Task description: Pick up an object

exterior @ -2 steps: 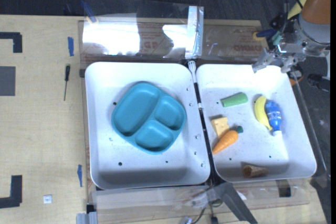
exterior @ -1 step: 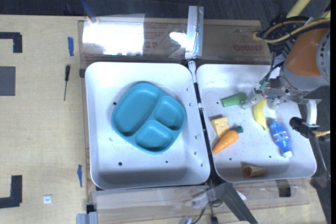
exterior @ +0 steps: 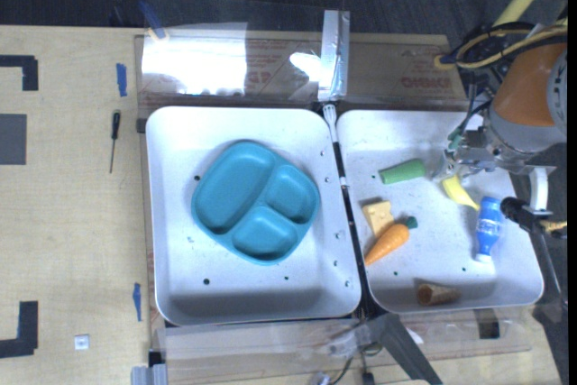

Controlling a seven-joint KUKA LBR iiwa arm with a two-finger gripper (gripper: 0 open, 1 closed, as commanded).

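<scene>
**Arm poised at the right bin's far right edge, nothing yet lifted**

The arm (exterior: 532, 99) reached in over the far right edge of the right bin (exterior: 505, 288), its grey wrist and cabling crowding that corner. The gripper (exterior: 464, 160) sat low near the bin's right side, just beside a yellow piece (exterior: 460, 192) and close to the right end of a green cylinder (exterior: 402, 171). How far the claw stood open could not be told; the wrist hid it, and no object could be seen clamped in it.

Candidates for the pick all lay in the right bin: the green cylinder toward the far edge, the yellow piece near the right edge, a blue bottle (exterior: 488, 228) just nearer, a cheese-like wedge (exterior: 378, 215) and a carrot (exterior: 389, 241) by the left edge, a brown piece (exterior: 435, 292) at the near edge. The left bin (exterior: 180, 284) carried a blue divided plate (exterior: 256, 200).

By my reading, the step in hand was the approach or descent, with the yellow piece the likeliest target. The next move would call for centring over one item, closing firmly, then rising straight, clear of the bottle alongside.
</scene>
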